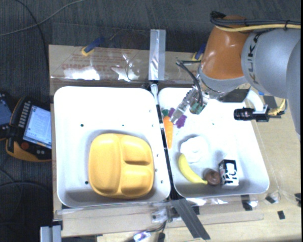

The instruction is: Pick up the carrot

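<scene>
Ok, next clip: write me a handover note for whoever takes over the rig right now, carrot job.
Gripper: low over the right bin's upper left corner, just above the carrot's top end. Whether it is open or shut cannot be told from this view, and no grasp is evident.
Carrot: lies along the right bin's left wall, next to the divider, with the purple piece beside its top.
Also in that bin: banana, white lump, a brown item, a black-and-white block. Yellow tray sits in the left bin.
Done: approach to the carrot.
Left: grasp and lift.
</scene>
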Motion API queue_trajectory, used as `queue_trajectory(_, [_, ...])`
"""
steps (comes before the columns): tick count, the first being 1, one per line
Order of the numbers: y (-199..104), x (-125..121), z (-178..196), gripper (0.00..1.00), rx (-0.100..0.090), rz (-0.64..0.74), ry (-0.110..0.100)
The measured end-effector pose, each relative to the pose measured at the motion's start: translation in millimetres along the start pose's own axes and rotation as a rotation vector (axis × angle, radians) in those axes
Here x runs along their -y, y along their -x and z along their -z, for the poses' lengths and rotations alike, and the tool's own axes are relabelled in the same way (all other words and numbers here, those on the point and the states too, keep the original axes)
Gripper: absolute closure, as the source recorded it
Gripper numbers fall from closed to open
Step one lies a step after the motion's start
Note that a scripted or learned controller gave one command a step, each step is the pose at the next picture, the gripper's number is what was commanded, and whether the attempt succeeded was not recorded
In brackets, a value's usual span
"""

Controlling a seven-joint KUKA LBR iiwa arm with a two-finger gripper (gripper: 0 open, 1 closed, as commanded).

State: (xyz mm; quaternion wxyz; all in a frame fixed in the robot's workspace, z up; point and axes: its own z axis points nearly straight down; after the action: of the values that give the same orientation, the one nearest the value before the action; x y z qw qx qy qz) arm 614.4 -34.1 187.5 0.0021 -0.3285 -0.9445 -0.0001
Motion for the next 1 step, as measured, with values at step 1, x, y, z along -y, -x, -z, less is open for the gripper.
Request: queue_trajectory(1, [-0.1,-0.1,-0.1,0.00,0.000,0.000,0.000])
